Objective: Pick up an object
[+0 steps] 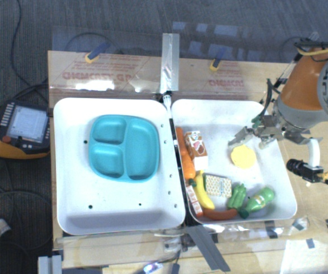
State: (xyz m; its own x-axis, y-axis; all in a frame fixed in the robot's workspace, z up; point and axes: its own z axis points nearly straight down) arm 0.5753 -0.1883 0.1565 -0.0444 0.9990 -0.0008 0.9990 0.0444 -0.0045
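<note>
Overhead slanted view of the table carrying two shallow white bins. The left white bin (67, 210) holds a turquoise three-compartment plastic tray (124, 147). The right white bin (221, 110) holds the loose items: a round yellow disc-shaped toy (243, 157) in the open middle of the bin, and, along the left wall and front edge, an orange carrot-like piece (187, 165), a small printed red-and-white carton (195, 143), a yellow banana (203, 192), a pale square cracker-like block (217, 185) and two green plastic vegetables (249, 200).

The grey arm's hand (259, 135) hangs over the bin's right rear part, its two dark fingers spread wide and nothing between them. The yellow disc lies just beside the hand, toward the front and slightly left of it, apart from the other items. Being round, it offers no long axis to align with; judged from this layout, it is the nearest candidate, calling for a short shift forward-left and then a descent.
</note>
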